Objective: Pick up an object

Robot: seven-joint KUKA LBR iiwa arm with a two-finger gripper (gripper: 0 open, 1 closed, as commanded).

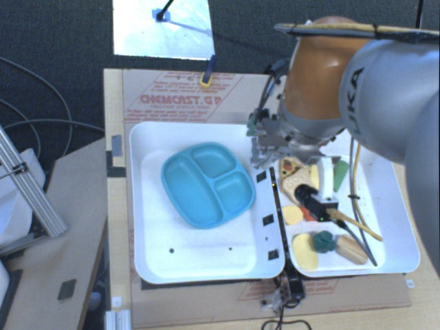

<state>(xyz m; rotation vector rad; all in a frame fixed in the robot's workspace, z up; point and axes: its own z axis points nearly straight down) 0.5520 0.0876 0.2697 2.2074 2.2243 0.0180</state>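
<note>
In the right bin (405, 253), nearest, lie a tan wooden peg (349, 250), a teal lump (323, 240) and smooth yellow discs (305, 251). Farther back, the gripper (265, 150) hangs over the divider, above and left of these toys. The left bin (148, 253) holds a glossy blue divided plate (207, 183).

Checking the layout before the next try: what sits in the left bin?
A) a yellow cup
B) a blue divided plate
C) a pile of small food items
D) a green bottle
B: the blue divided plate lies alone on the floor of the left bin; the small items are in the right bin.
</note>
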